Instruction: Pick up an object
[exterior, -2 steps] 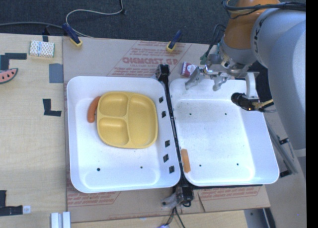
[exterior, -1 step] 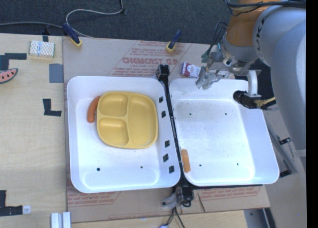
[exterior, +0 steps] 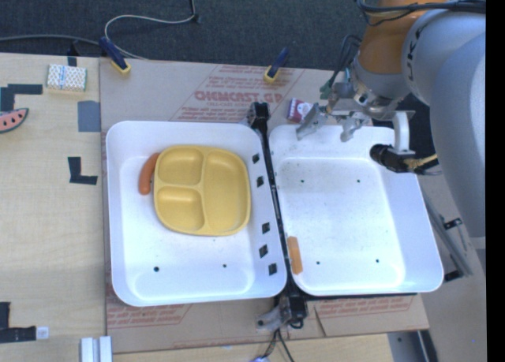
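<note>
- Two white bins lie side by side: the left bin (exterior: 126,274) and the right bin (exterior: 410,234), with the gripper (exterior: 331,124) hovering over the far rim of the right one.
- Its two metal fingers (exterior: 309,125) stand apart, with nothing between them.
- An orange carrot-like piece (exterior: 295,255) lies well below the gripper, against the right bin's near-left wall; it is small, stubby and upright along the wall.
- A second orange piece (exterior: 145,175), sausage-shaped, lies far to the gripper's left in the left bin, touching the left edge of a yellow tray (exterior: 203,190).
- That yellow tray has three compartments and rounded corners, and sits flat in the left bin.
- A small packet (exterior: 297,110) in dark red and white lies on the cardboard (exterior: 221,96) just left of the fingers, outside the bins.
- Black clips (exterior: 263,195) line the divide between the bins, below and left of the gripper.
- Blue-and-yellow clamps (exterior: 276,66) hold the cardboard's far edge.
- On the wooden bench (exterior: 47,218) far left rest a patterned sponge (exterior: 66,78) and a watermelon-slice toy (exterior: 11,121).
</note>
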Controlling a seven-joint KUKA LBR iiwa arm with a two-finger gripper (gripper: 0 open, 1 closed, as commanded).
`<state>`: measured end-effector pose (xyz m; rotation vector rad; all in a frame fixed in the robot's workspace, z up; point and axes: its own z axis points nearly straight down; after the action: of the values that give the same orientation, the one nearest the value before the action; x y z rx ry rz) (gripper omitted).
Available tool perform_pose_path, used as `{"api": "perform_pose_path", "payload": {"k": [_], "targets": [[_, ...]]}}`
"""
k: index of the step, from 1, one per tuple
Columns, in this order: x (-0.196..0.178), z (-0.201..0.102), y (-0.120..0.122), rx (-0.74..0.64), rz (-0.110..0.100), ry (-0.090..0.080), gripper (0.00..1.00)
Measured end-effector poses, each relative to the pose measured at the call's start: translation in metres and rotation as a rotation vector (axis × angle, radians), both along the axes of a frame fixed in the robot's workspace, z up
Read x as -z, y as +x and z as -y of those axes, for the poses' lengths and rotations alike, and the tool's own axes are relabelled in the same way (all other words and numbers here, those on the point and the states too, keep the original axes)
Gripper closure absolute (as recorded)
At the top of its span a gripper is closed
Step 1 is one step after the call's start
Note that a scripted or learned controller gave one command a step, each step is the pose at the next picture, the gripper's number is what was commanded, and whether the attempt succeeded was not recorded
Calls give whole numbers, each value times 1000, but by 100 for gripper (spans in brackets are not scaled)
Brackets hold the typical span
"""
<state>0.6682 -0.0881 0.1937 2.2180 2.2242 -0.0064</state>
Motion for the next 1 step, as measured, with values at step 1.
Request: {"api": "perform_pose_path", "payload": {"k": [1], "targets": [[-10,0,0,-1,-1,0,100]]}}
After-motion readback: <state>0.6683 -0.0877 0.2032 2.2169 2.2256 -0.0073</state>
